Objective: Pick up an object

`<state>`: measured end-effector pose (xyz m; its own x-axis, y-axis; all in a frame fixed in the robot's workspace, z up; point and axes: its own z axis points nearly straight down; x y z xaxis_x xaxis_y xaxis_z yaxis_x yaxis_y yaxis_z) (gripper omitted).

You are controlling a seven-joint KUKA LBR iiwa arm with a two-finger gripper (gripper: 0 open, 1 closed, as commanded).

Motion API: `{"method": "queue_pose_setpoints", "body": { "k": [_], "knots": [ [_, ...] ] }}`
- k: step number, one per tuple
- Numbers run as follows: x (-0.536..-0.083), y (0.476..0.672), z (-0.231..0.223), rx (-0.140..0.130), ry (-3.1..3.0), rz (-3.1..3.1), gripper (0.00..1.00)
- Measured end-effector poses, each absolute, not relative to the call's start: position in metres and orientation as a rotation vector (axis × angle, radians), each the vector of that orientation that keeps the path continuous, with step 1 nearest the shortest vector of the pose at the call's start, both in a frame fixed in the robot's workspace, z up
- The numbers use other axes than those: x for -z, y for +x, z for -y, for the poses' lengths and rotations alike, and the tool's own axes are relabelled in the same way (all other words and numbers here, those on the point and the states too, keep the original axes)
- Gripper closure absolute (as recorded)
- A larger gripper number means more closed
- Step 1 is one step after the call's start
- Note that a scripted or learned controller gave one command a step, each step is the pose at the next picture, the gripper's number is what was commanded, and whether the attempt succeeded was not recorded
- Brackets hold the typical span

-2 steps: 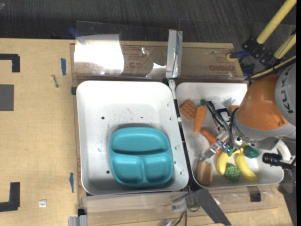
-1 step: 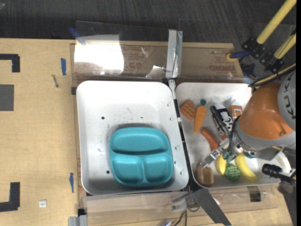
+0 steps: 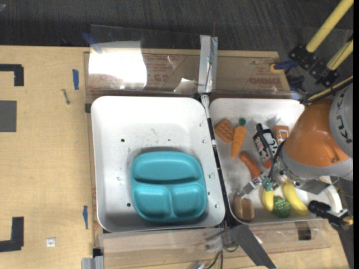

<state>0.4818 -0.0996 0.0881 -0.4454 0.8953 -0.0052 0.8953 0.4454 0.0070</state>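
Observation:
The right bin holds several toy foods: an orange waffle-like piece, a carrot, a red-orange sausage-like piece, two yellow bananas, a green piece and a brown piece. My gripper is low in this bin, between the red-orange piece and the bananas, close above the left banana. The arm's orange band hides the bin's right part. I cannot see anything held.
The left bin holds a teal divided tray towards its front. A raised divider wall separates the two bins. Cardboard bench lies to the left. Yellow poles stand at the back right.

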Motion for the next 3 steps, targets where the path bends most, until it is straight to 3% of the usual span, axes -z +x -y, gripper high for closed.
{"method": "queue_pose_setpoints", "body": {
  "k": [1, 2, 3],
  "knots": [
    [-0.088, 0.546, 0.100, -0.007, 1.964, -2.442, 0.00],
    [-0.088, 0.505, 0.104, -0.010, 2.128, -2.302, 0.00],
    [-0.088, 0.506, 0.099, -0.005, 2.264, -2.168, 0.00]
  ]
}}
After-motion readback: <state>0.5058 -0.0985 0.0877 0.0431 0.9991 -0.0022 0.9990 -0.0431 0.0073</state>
